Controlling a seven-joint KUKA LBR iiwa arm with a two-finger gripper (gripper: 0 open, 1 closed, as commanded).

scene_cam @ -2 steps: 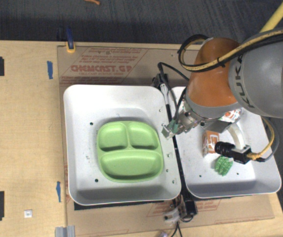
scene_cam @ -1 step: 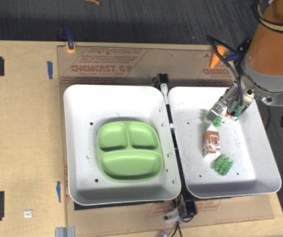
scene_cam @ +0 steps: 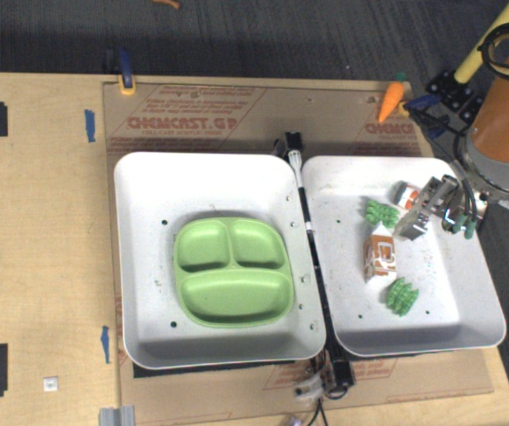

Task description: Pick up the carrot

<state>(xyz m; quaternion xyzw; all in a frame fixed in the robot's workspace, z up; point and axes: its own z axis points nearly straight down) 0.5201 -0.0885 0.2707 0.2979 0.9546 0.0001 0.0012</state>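
The carrot (scene_cam: 390, 102), orange with a green top, lies on the cardboard sheet behind the right bin, outside both bins. My gripper (scene_cam: 420, 209) hangs low over the upper right part of the right bin (scene_cam: 467, 322), well in front of the carrot and apart from it. A small orange and white item (scene_cam: 406, 199) sits right beside the gripper, partly hidden by it. The arm's orange band (scene_cam: 503, 122) stands at the right edge.
The right bin also holds a green toy (scene_cam: 378, 211), a brown and white packet (scene_cam: 380, 257) and another green toy (scene_cam: 401, 297). A green divided plate (scene_cam: 233, 269) lies in the left bin (scene_cam: 139, 238). Blue clamps and cables (scene_cam: 445, 100) sit near the carrot.
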